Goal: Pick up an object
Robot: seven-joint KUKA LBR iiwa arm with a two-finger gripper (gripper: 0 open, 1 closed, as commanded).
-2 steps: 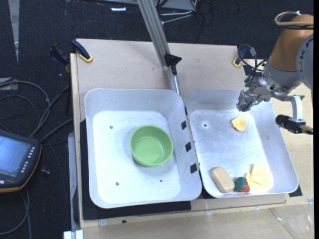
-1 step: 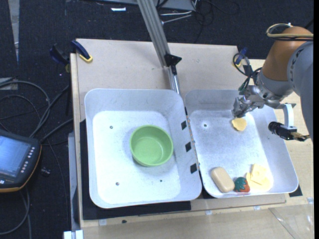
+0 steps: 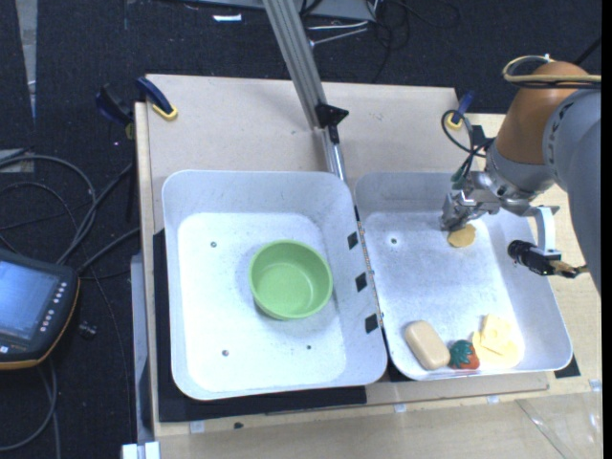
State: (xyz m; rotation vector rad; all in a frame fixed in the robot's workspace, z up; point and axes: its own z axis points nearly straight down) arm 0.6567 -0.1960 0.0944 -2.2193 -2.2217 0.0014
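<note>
Hovering gripper: the gripper is down inside the right bin, toward its 12 o'clock end
Grip state: cannot tell from this angle
Small tan piece: a round tan object lies on the bin floor at the gripper's 6 o'clock, right against its tip; whether it is pinched, I cannot tell
Right bin, 6 o'clock edge: a beige oval block, a small red-and-green object just beside it, then a pale yellow piece at its 3 o'clock
Left bin: the left bin carries a green bowl, upright, near its centre
Table: both bins sit side by side on the table
</note>
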